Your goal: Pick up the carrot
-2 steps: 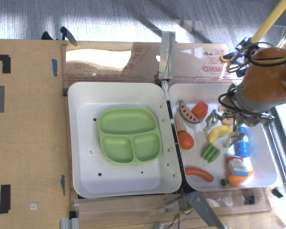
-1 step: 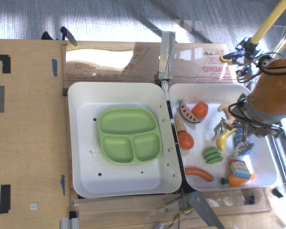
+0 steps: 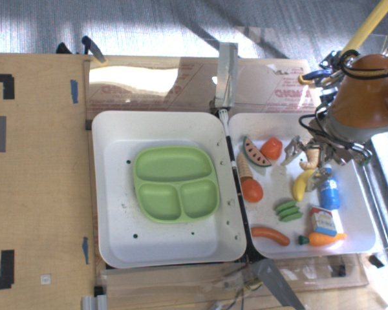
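- Camera view: the carrot (image 3: 323, 239) lies at the near edge of the right bin (image 3: 362, 199), green end to the left, just below a small carton (image 3: 323, 221).
- The pincer (image 3: 315, 155) hangs over the same bin's middle, above a banana (image 3: 301, 185) and beside a blue bottle (image 3: 329, 192); how far its fingers are spread cannot be told, and nothing shows between them.
- The left bin (image 3: 110, 173) carries 1 green divided plate (image 3: 176, 183) with 3 compartments.
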`<state>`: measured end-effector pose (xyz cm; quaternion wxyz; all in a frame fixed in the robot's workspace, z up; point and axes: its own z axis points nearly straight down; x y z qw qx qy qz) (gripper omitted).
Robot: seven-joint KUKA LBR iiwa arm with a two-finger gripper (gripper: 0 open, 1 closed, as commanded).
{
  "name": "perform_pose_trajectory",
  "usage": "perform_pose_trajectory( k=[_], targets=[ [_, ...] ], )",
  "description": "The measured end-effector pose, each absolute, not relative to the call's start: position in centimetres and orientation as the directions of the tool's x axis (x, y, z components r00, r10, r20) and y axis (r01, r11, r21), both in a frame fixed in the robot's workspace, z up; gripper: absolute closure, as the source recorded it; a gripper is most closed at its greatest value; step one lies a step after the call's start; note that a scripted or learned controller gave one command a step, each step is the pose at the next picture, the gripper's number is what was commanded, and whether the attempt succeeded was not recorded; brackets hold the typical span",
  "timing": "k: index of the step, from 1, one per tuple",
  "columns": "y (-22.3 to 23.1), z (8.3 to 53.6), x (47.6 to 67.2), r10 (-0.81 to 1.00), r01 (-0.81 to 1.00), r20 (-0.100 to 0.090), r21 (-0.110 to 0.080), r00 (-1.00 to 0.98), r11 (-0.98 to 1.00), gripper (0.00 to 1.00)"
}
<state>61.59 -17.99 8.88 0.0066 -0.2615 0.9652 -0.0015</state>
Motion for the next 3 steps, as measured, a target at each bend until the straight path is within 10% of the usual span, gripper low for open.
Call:
perform_pose_trajectory(
  k=[1, 2, 3],
  targets=[
    [-18.0, 10.4, 62.0, -0.501, -0.501, -0.026, -0.014, -0.865, 0.865, 1.00],
    [-17.9, 10.3, 61.9, -0.501, -0.501, -0.024, -0.012, -0.865, 0.865, 0.00],
    [-21.8, 8.9, 67.1, -0.546, -0.546, -0.013, -0.001, -0.838, 0.838, 0.00]
  ],
)
